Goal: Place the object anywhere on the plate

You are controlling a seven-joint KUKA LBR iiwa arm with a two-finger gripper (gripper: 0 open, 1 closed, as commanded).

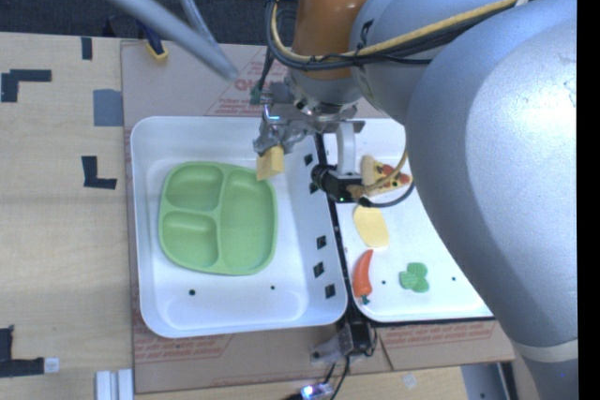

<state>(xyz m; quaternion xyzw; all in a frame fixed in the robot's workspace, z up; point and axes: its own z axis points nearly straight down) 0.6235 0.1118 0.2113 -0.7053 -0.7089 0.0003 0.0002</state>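
Carrying stage, by the look of it: just above the upper right corner of the green, three-compartment plastic plate (218, 217), gripper (270, 148) closed on a small yellow block-shaped object (271, 164). Next, probably: lower slightly leftward, then release.

Red printing on the cardboard sheet (246, 81) is too blurred to read.
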